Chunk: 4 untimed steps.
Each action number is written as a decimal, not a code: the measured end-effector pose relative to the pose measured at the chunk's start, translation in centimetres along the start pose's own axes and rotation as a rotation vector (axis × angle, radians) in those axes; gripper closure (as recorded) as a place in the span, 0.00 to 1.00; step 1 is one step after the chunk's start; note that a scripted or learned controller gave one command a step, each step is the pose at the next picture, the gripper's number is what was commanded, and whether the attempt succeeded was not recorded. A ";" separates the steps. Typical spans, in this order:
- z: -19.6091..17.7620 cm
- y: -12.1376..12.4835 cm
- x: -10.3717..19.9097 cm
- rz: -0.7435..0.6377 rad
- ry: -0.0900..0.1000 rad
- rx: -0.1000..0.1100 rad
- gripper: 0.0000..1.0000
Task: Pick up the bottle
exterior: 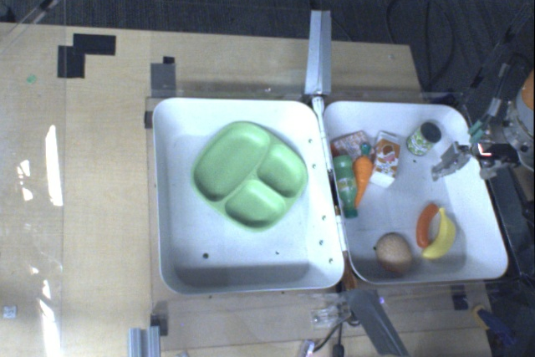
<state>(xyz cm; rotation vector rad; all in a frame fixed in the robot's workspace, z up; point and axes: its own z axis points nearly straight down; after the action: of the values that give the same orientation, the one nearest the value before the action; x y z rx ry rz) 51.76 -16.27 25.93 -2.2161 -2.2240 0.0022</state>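
Nearest the camera, in the right bin (493, 267), a brown round fruit (394, 251) lay beside a banana (441, 236) with an orange-red piece (426, 221) against it. Farther in, the green bottle (344, 186) lay on its side along the bin's left wall, a carrot (362, 177) touching it. Behind sat two small packets (385, 157) and a small jar (424, 138). The left bin (167, 263) held a green divided tray (250, 173). At the right bin's far right rim hovered the gripper (451, 161), holding nothing; how wide it stood could not be told.

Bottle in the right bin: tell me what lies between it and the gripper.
The gripper hovers at the right bin's right side; the green bottle lies along its left wall. The carrot lies against the bottle's near side, and a small carton sits beyond it.
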 end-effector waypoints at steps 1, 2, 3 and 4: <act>2.5 -2.7 10.0 -0.063 0.000 0.000 0.00; -0.7 -2.8 12.1 -0.287 -0.002 -0.005 0.00; 7.8 -2.9 6.0 -0.223 0.000 0.000 0.00; 7.8 -2.8 14.6 -0.158 0.000 -0.001 0.00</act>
<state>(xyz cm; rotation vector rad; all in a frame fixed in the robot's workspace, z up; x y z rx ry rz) 48.84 -1.68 18.13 -2.0337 -2.3921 0.0010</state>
